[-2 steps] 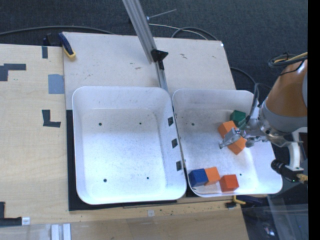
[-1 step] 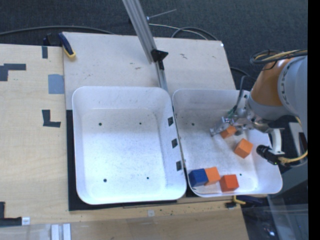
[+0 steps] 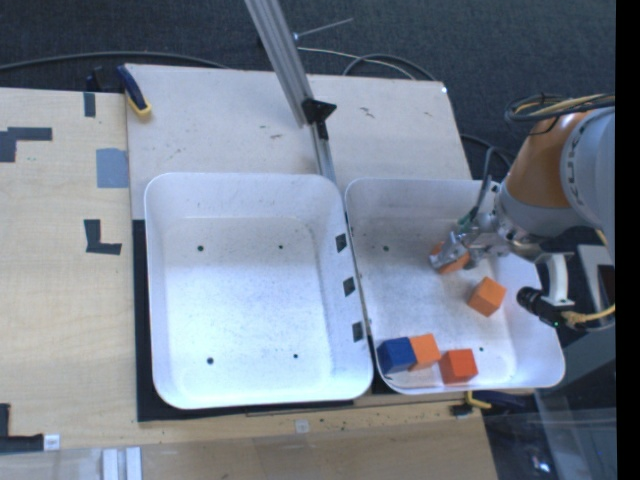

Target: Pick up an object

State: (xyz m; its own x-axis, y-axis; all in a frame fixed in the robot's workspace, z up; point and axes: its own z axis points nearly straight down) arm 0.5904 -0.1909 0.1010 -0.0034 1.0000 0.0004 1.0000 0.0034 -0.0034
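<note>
My gripper [image 3: 451, 258] is low over the upper middle of the right bin [image 3: 400, 200], reaching in from the right. A small orange block [image 3: 457, 263] shows between its fingertips, and the fingers look closed on it. An orange cube [image 3: 487, 296] lies loose just below and to the right of the gripper. Along the bin's front edge, a blue cube [image 3: 396, 354], an orange cube [image 3: 425, 348] and a red-orange cube [image 3: 458, 365] sit in a row.
The left bin [image 3: 165, 268] stands beside the right one, their walls touching. A metal pole [image 3: 285, 53] slants down from the top to the gap between the bins. Cables [image 3: 555, 313] hang at the arm's right side.
</note>
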